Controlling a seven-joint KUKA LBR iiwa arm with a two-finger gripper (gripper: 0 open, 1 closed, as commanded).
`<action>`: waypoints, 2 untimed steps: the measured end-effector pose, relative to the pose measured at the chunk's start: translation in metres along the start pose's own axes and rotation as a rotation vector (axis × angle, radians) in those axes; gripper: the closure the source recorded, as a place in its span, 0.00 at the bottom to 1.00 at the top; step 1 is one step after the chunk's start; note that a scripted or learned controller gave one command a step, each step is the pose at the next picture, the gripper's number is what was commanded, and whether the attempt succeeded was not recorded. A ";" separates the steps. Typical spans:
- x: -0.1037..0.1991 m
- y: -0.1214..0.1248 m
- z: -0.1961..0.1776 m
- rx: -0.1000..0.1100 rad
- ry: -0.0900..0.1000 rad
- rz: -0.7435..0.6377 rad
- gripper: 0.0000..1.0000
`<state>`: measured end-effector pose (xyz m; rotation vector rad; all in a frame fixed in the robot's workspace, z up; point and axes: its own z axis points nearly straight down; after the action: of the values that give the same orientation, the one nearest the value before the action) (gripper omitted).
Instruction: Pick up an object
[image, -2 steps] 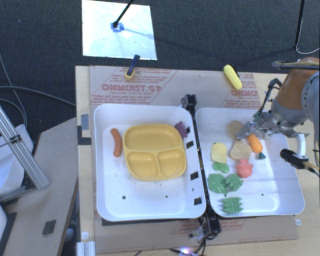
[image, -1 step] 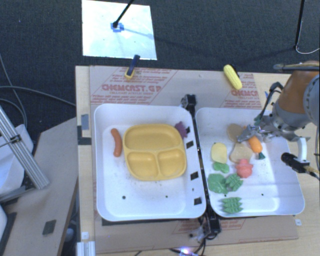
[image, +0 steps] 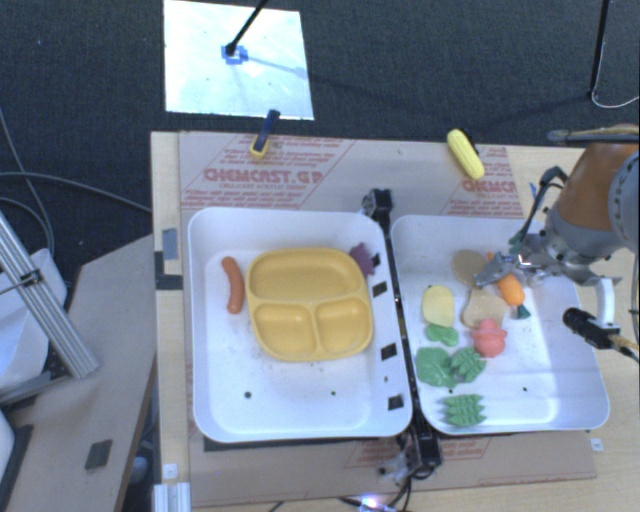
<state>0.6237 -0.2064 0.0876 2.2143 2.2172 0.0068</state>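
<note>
You can't tell how the gripper (image: 503, 268) is set, and crowding beside the toy carrot (image: 512, 291) risks a miss.

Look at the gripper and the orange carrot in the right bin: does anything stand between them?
Nothing visible does. The gripper hangs right beside the orange carrot, over the right bin. The tan piece and pink piece lie just below-left, crowding it.

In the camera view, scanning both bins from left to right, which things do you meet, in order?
Sausage → yellow divided tray → purple piece → yellow food piece → pink piece → orange carrot by the gripper.
</note>
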 end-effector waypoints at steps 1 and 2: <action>0.000 0.020 0.002 0.003 0.001 -0.004 0.00; 0.000 0.020 -0.010 0.001 0.000 -0.006 1.00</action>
<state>0.6438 -0.2065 0.0973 2.2078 2.2240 0.0060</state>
